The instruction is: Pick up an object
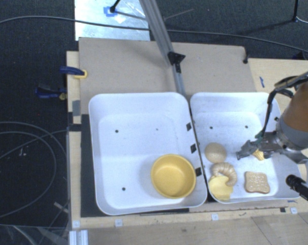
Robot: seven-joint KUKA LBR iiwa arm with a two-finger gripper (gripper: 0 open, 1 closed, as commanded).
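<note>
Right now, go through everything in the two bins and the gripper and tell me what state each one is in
yellow bowl: upright, mouth up, in the left bin.
round beige bun: lying loose in the right bin.
croissant: lying against the yellow piece.
yellow piece: at the right bin's front edge.
square cracker: lying flat.
gripper: low over the right bin, with a small yellow thing at it.

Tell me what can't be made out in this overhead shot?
- Gripper: too small and blurred to tell what the yellow bit at its tip is.
- Arm: cut off by the right edge.
- Yellow item in the right bin: partly covered by the croissant.
</note>
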